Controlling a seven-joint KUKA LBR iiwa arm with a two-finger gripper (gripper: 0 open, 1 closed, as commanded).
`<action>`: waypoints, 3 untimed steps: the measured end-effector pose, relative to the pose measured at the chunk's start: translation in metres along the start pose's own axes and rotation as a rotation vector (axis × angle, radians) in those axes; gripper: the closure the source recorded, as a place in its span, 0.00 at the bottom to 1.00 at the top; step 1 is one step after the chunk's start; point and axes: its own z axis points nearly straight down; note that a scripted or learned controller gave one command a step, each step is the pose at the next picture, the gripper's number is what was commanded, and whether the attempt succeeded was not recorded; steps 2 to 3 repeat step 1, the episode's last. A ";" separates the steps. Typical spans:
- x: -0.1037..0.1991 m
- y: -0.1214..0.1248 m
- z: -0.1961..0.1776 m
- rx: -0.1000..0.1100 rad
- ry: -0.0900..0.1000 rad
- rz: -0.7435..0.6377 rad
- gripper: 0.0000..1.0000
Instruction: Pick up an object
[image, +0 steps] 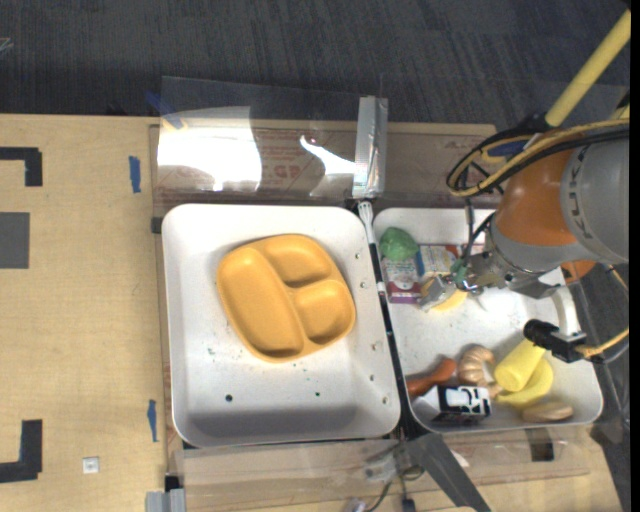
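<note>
The grey arm with its orange band (540, 215) reaches in from the right over the right bin (590, 395). Its gripper (466, 276) hangs low over the bin's upper middle, among small items. Just left of it lie a green lump (398, 242) and a purple and white packet (404, 278), with a small yellow piece (447, 300) right below the gripper. Lower in the bin lie a yellow block (523, 368), a tan rounded piece (477, 358), an orange-brown stick (431, 378) and a black and white item (462, 400).
The left bin (190, 330) holds a yellow divided plate (286, 294). A clear plastic sheet (260, 150) stands behind the bins. Yellow and black cables (500, 160) loop above the arm. The bins' shared wall (383, 310) runs just left of the gripper.
</note>
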 end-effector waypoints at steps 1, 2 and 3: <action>0.033 -0.001 -0.091 0.001 0.001 -0.119 1.00; 0.033 -0.001 -0.091 0.001 0.001 -0.119 1.00; 0.033 -0.001 -0.091 0.001 0.001 -0.119 1.00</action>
